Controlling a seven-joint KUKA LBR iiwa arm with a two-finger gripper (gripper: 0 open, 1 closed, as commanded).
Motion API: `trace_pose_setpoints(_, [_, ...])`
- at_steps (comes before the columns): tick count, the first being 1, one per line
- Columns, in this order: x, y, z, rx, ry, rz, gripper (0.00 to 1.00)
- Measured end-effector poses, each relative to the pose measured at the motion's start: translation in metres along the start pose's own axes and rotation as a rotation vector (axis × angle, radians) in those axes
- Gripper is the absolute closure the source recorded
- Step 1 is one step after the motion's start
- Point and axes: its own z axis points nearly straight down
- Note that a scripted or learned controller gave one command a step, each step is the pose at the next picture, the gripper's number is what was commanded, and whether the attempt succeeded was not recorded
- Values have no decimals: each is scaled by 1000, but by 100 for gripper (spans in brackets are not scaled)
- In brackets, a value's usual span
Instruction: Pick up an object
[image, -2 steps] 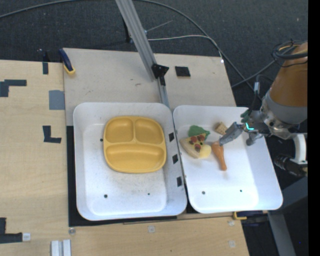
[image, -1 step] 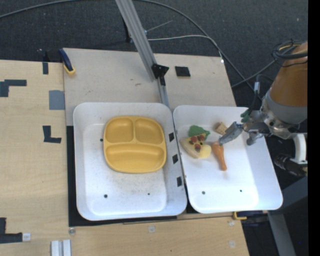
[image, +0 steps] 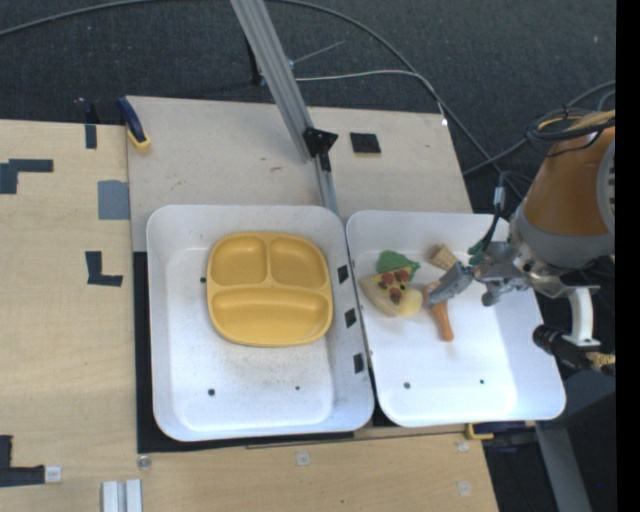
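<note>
On the tabletop (image: 250, 150) there are 2 shallow white bins, one beside the other. The left bin (image: 180, 400) carries a yellow plate (image: 269, 288) with 3 compartments: 2 small ones at the far side and 1 long one at the near side. The plate lies in the far half of this bin, nearer to its right wall than to its left wall.

The right bin (image: 480, 390) carries a small group of objects in its far left part. A pale yellow piece of toy food (image: 392, 296) lies near the left wall, with small dark and red spots on its top, and a green piece (image: 396, 263) touches its far edge. A little to the right, near the far wall, lies a small tan block (image: 441, 256). An orange stick, similar to a carrot (image: 442, 321), lies just beside the pale yellow piece on its right and points toward the near side of the bin.

The arm (image: 565, 195) enters from the right, grey with an orange band, and it hangs above the right half of the right bin. The tool (image: 452, 283) is low over the objects, between the tan block and the upper end of the orange stick. Its grey fingers (image: 448, 285) point to the left, toward the pale yellow piece. I cannot tell if the tool is released or clenched, and I do not see any object between the fingers.
</note>
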Motion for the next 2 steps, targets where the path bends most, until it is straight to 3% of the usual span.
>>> trace_pose_setpoints(2, [9,-10,109,0,1,0,0])
